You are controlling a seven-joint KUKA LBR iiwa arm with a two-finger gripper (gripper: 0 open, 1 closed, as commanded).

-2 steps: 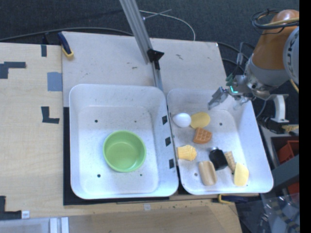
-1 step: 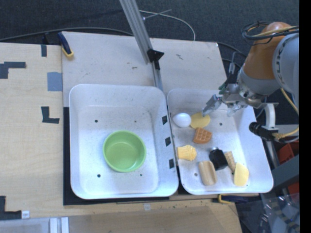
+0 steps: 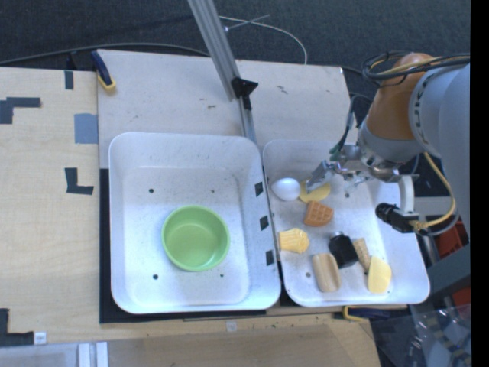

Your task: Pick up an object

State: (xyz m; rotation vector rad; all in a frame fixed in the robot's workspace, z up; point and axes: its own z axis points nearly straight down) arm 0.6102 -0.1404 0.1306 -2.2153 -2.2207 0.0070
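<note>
My gripper (image 3: 327,173) hangs low over the back of the right bin (image 3: 405,281), just above a pale yellow piece (image 3: 315,194). A white egg (image 3: 286,188) lies to its left, and an orange waffle-like piece (image 3: 318,214) sits just in front of the yellow piece. Further forward are a yellow chunk (image 3: 294,241), a black object (image 3: 341,249), a tan bread roll (image 3: 325,272), a small tan piece (image 3: 361,252) and a yellow fruit (image 3: 380,275). No object can be seen held by the gripper.
The left bin (image 3: 130,159) holds a green bowl (image 3: 195,238). A metal pole (image 3: 218,37) slants down to the wall between the bins. The grey arm with its orange band (image 3: 397,105) and cables (image 3: 428,220) crowd the right bin's far right side.
</note>
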